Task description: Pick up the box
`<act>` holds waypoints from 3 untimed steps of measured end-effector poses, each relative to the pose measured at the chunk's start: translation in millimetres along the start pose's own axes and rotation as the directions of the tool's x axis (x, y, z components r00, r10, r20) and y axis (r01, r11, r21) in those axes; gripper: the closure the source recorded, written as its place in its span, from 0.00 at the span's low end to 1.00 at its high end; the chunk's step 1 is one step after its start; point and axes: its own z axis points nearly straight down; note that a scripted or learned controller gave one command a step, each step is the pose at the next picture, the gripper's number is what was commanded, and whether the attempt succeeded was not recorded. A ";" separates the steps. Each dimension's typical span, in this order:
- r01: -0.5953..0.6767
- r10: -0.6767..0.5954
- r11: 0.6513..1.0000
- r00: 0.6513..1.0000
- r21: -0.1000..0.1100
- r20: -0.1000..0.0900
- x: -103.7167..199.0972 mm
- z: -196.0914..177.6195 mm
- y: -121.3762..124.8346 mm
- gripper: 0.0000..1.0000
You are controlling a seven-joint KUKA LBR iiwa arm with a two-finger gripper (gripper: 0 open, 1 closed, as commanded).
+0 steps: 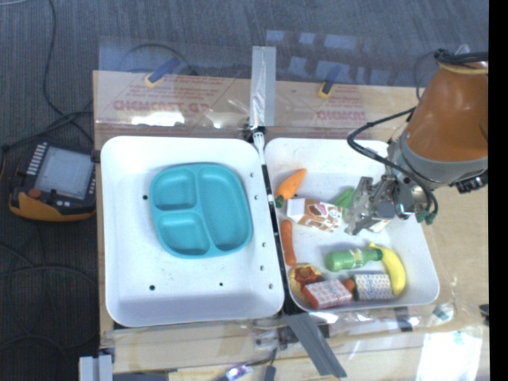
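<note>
A handheld controller w/ screen lies on the carpet at far left, beside the surface. Left bin carries a blue divided plate, roughly centred. Right bin is crowded: an orange carrot near the top-left corner, a second, thinner carrot along the left wall, a white snack packet mid-bin, a green bottle and banana lower right. The box, red, sits at the bin's front edge, touching a patterned carton on its right. The gripper hangs over the bin's upper right, well apart from the box; how far open – can't tell.
</note>
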 end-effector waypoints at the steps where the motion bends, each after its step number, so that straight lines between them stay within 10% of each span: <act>1: -0.081 0.081 0.997 0.997 0.001 0.003 -63.1 -196.8 15.2 1.00; 3: -0.250 0.250 0.968 0.968 0.002 0.001 -92.1 -38.0 -32.0 1.00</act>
